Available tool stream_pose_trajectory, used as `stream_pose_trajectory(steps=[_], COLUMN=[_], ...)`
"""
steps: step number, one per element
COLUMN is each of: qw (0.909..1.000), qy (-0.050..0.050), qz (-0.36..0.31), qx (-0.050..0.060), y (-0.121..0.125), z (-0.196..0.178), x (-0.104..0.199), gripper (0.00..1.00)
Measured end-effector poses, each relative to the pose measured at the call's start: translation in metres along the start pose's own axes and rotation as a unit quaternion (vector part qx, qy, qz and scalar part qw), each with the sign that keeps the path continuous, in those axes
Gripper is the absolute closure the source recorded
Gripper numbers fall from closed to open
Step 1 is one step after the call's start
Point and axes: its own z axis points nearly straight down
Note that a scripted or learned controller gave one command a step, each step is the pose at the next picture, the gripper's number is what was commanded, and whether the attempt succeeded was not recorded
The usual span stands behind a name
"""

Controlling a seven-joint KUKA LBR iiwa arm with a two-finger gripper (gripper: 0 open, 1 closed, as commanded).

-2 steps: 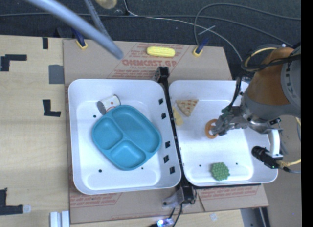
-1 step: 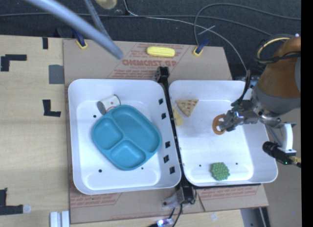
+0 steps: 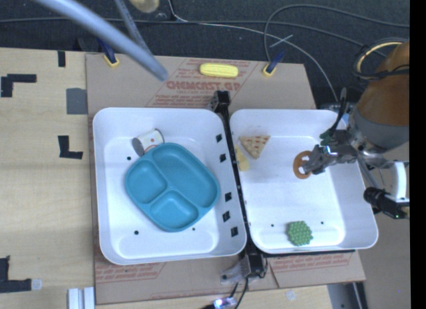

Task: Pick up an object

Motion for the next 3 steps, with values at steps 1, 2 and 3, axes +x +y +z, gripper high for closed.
stream_pose_trajectory(steps=[1,2,3], qw=[1.0,1.0,1.0], qy=[0.001,0.001,0.001], qz=[-0.003,-0.003,-0.002], qx=[0.001,0.001,0.002], y=[0.033,0.059,0.085], z=[0.005,-0.001,0.011], x=[0.052,0.109,0.156], gripper=[1.0,1.0,1.0])
